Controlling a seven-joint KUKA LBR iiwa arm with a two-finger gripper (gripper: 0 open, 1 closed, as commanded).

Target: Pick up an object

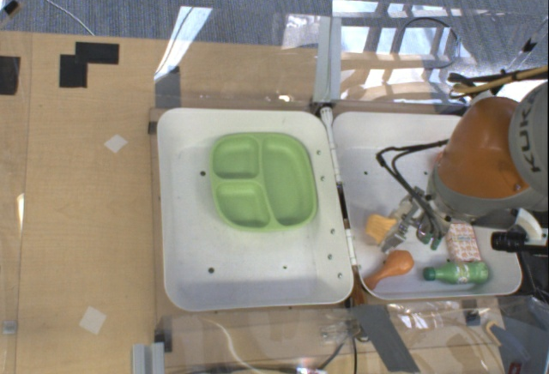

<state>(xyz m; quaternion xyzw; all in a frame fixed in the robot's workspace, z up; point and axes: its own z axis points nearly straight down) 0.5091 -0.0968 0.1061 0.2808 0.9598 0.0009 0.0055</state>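
Pincer (403, 231) over yellow chunk (380, 227), orange gourd-shaped toy (388, 268) beside

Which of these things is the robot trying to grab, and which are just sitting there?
For the job:
- two-finger gripper
- yellow chunky block
- orange pear-shaped toy
- green plastic bottle
- small pink-patterned box
- right white bin

Just lying about:
- green divided plastic plate
- left white bin
- black tape marks on the bench

Grey arm (480, 192) with a bulbous orange band, looping black cables (thin ones), and a metallic claw (410, 231).
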